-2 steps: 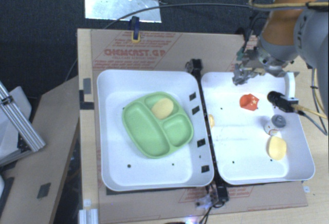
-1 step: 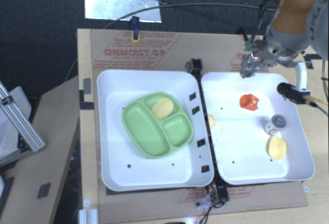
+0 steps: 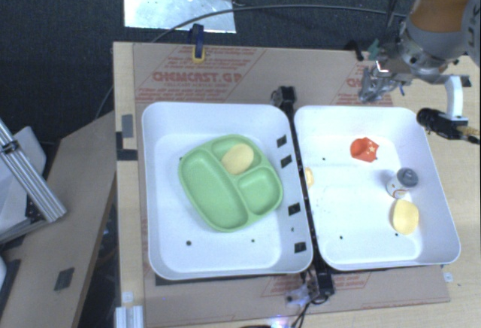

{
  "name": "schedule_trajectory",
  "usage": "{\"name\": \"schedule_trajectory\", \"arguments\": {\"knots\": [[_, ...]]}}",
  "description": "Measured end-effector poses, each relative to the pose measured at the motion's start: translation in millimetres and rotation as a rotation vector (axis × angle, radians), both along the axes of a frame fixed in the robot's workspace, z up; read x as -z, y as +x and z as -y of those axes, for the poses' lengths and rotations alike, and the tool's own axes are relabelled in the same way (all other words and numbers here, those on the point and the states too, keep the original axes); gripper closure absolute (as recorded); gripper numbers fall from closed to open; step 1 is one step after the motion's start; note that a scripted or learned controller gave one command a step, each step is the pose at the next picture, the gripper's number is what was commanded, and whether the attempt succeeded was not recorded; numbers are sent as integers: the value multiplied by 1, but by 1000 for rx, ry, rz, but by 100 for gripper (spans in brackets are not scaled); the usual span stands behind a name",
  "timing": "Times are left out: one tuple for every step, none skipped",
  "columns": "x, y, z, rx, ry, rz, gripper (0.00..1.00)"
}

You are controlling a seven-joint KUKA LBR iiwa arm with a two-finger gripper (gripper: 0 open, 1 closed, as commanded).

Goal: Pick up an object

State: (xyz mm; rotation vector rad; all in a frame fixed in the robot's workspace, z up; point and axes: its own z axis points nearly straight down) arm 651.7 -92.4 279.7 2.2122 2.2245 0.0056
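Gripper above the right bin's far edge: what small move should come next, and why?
Probably move toward the near side and descend over the red object. The gripper hangs beyond the right bin's far rim with nothing seen between its fingers. The red piece is the closest item and lies apart from the others.

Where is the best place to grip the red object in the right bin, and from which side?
Probably from straight above, closing across the middle of the red object. It lies alone on the floor of the right bin, apart from the other pieces, so the gripper has room on all sides.
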Motion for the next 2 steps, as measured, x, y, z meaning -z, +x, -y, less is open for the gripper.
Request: {"name": "schedule_trajectory", "arguments": {"knots": [[10, 12, -45, -2, 1, -2, 100], [24, 3, -97, -4, 2, -4, 100]]}}
